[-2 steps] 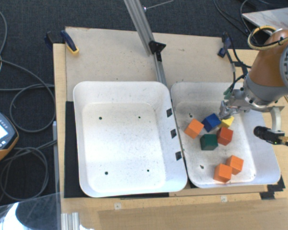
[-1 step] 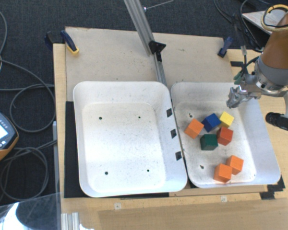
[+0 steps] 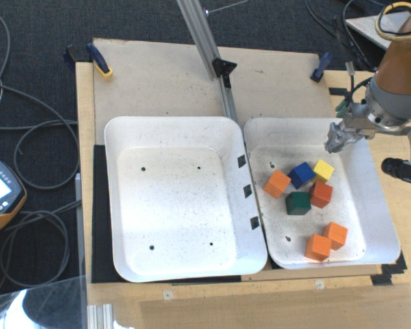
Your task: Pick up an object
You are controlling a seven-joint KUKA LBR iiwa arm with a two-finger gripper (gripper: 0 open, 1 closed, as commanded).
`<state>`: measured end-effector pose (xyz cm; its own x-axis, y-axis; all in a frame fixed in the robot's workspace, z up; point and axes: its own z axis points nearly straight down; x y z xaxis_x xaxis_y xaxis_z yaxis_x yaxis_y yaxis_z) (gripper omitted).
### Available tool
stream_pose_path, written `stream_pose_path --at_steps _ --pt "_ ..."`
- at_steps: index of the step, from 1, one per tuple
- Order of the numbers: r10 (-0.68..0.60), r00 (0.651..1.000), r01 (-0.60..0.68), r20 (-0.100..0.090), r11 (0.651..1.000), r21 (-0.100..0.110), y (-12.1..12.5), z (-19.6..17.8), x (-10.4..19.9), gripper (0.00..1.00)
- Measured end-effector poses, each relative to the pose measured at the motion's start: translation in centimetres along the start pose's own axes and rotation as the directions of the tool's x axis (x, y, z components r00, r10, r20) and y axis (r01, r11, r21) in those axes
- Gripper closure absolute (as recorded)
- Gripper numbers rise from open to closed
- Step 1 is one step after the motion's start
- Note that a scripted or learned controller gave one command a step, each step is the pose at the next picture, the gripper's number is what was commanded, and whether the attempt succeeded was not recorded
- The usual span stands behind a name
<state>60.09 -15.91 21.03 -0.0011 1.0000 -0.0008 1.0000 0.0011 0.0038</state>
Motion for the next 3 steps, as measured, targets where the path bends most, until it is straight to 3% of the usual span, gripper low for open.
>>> stream_pose_path --at_steps 3 --pt "-0.005 1.000 0.005 -0.004 1.000 0.006 -1.9 -0.7 17.1 1.00"
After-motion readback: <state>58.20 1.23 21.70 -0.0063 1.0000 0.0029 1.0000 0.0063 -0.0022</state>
